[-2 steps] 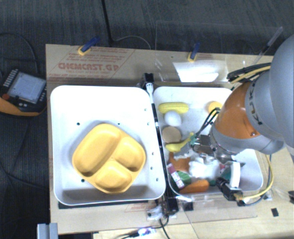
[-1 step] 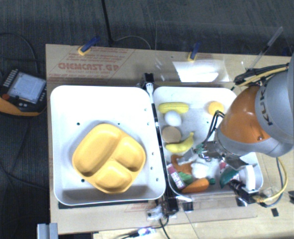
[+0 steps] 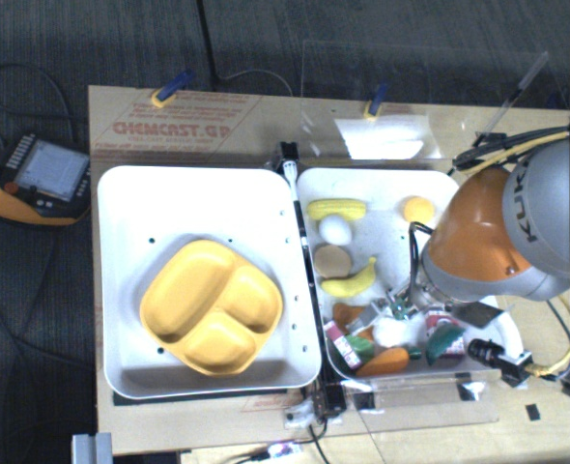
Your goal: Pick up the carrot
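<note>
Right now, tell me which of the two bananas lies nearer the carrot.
The curved banana in the middle of the right bin, below the brown round piece. The other banana lies straight at the bin's far edge, farther from the carrot.

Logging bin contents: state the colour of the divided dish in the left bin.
Yellow. The divided dish shows plainly in the camera view.

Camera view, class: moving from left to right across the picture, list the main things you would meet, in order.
Handheld control pendant → yellow divided dish in the left bin → brown round item → carrot → orange-banded arm.
</note>
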{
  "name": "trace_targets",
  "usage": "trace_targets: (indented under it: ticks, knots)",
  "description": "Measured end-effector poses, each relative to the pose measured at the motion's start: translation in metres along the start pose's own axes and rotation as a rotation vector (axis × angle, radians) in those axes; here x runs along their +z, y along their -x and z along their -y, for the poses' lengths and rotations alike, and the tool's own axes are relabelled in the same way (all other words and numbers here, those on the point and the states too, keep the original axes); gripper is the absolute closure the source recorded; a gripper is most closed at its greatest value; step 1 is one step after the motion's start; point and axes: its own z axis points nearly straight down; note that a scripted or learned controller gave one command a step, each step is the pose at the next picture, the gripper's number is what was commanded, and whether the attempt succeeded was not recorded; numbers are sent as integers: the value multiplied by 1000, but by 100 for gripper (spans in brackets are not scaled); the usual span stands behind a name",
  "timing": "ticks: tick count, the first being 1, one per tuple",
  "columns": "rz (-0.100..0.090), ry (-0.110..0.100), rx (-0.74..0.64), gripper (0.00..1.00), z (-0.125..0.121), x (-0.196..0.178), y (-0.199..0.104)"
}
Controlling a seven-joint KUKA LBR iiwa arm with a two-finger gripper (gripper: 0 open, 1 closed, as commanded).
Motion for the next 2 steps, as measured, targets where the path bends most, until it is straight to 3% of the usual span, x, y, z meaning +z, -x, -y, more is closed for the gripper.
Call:
trace_targets:
  ticks: [1, 2]
  knots:
    - [1, 4, 0, 100, -2, -11, 0]
    - [11, 6, 4, 0, -1, -12, 4]
